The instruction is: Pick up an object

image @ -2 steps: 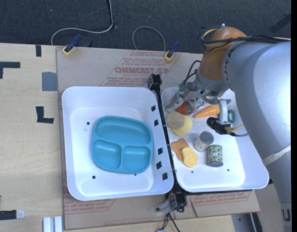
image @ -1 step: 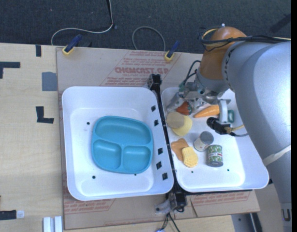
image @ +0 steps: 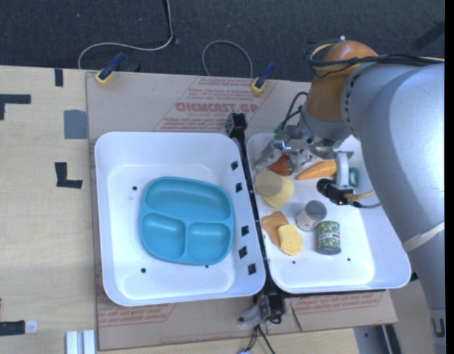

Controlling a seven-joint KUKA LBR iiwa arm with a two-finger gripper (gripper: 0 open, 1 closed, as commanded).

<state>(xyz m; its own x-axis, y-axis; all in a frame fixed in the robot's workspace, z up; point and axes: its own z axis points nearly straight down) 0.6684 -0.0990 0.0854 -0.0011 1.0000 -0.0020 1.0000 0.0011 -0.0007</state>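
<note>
My gripper reaches down into the back left part of the right bin. It hangs right over a small red object, which it partly hides. An orange carrot lies just to its right. A pale yellow round piece sits just in front of it. Nearer the front lie an orange wedge, a yellow ridged piece, a small grey cup and a green can.
The left bin holds a blue divided plate. A black divider runs between the two bins. The arm's large grey body covers the right bin's right side.
</note>
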